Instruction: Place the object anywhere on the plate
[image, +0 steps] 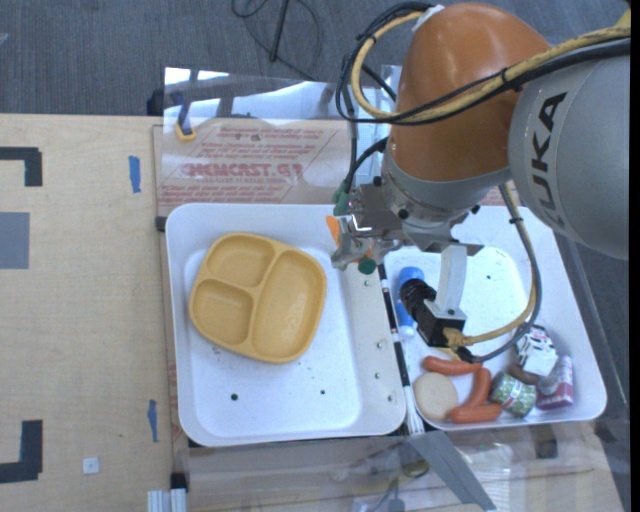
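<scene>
**Where the two bins meet, the gripper hangs over the rim**

Although several small things could be the one to move, none of them lies on the mustard-yellow plastic plate (240, 265). It has rounded corners and three moulded compartments, and sits a little askew in the far half of the left shallow white bin (290, 390).

Both bins rest on a pale wooden table (80, 300) marked with black corner shapes (25, 165) and short strips of blue tape (134, 173). A brown cardboard sheet with red print (250, 165) lies at the far side, with grey carpet floor (80, 50) beyond it.

The right shallow white bin (500, 265) holds two orange-red sausages (452, 366) at its near end, touching a pale round disc (436, 397). Just right of them are a green can (515, 395), a small white carton (538, 352) and a pink tube-like thing (560, 385). A blue-topped thing (408, 285) lies along that bin's left wall.

The gripper (358, 245) hangs under the grey arm's orange band (460, 70), above the two bins' shared rim. Whether its jaws are apart or together cannot be told.
</scene>
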